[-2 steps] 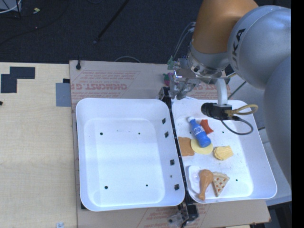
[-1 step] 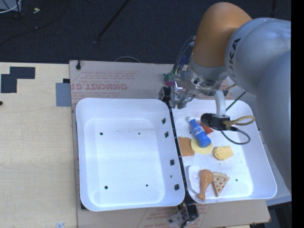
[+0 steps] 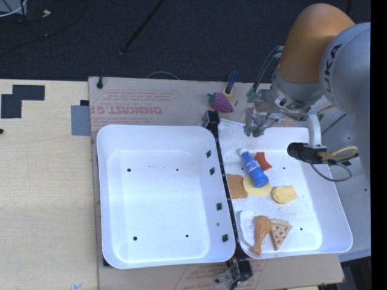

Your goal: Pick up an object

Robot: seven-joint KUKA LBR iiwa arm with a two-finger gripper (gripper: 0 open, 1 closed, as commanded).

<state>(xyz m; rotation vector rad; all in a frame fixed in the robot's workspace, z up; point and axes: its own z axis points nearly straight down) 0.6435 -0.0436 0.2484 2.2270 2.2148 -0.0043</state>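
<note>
My gripper (image 3: 256,127) hangs over the far left part of the right bin (image 3: 329,219), fingers pointing down, with nothing between them. Just in front of it lies a blue bottle (image 3: 254,168) with a white cap, resting partly on a yellow disc (image 3: 261,190). A small red piece (image 3: 262,160) sits beside the bottle. Further forward are a tan slab (image 3: 236,186), a yellow ridged piece (image 3: 284,194), a chicken drumstick (image 3: 261,231) and a pizza slice (image 3: 280,232).
The left bin (image 3: 157,195) lies beside the right one, a black divider (image 3: 219,177) between them. A purple toy (image 3: 221,103) and a blue-yellow tool (image 3: 230,84) rest on the cardboard behind the bins. A black camera mount (image 3: 305,152) juts over the right bin.
</note>
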